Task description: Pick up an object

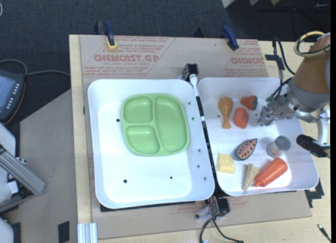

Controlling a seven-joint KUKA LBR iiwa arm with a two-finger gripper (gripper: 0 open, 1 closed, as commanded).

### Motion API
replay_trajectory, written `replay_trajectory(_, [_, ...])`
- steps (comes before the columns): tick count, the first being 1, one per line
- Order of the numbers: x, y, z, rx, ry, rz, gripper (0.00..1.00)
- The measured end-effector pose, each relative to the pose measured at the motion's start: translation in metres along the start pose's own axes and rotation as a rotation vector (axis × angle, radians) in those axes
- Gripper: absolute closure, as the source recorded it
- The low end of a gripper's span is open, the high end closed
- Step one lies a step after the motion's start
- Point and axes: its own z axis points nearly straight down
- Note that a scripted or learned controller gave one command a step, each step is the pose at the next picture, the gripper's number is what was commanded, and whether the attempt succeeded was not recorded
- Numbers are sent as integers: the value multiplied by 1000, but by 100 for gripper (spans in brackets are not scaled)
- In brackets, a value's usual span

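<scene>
In the right bin (294, 126) lie several toy foods. A tan drumstick (226, 112), a red pepper (249, 101) and an orange-red chunk (240, 117) sit in its far left part. Nearer the front are a dark oval slice (245, 149), a yellow cheese wedge (226, 163), a pale stick (249, 176), a carrot (271, 172) and a small grey can (280, 145). My gripper (266, 116) hangs low over the bin, just right of the orange-red chunk and the pepper, above bare bin floor. Nothing shows between its tips.
The left bin (105, 158) holds a green divided plate (155, 124). A black divider with a clamp (191, 71) runs between the bins. The arm's orange band (312, 74) and grey wrist overhang the right bin's far right corner. Blue clamps (229, 36) hold the board's far edge.
</scene>
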Motion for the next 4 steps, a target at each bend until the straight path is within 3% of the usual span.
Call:
replay_trajectory(2, [11,10,-120,-6,-2,-2,100])
replay_trajectory(3, [11,11,-130,-3,-1,0,100])
replay_trajectory(4, [65,-14,-124,4,2,-2,100])
